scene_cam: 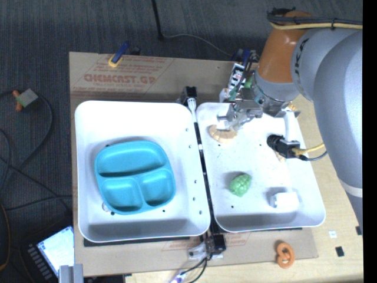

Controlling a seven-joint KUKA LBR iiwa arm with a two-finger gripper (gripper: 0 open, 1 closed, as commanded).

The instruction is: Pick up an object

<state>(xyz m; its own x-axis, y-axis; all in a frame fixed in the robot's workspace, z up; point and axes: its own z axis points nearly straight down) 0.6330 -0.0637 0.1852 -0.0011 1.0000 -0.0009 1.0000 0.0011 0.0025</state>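
The gripper [231,122] hung low over a tan ring [223,135] in the right bin's [306,217] far left corner; whether it was closed could not be told. This looked like the grasp step. Next would come closing on the ring, then lifting.

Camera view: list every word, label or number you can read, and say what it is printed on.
"CHEMCAST GP", red print, upside down, on the brown board behind the left bin; the letters are soft, so the reading is not certain.
A second, smaller red line beside it: too blurred to read.
The bins, blue tray and arm bear no text that can be read.
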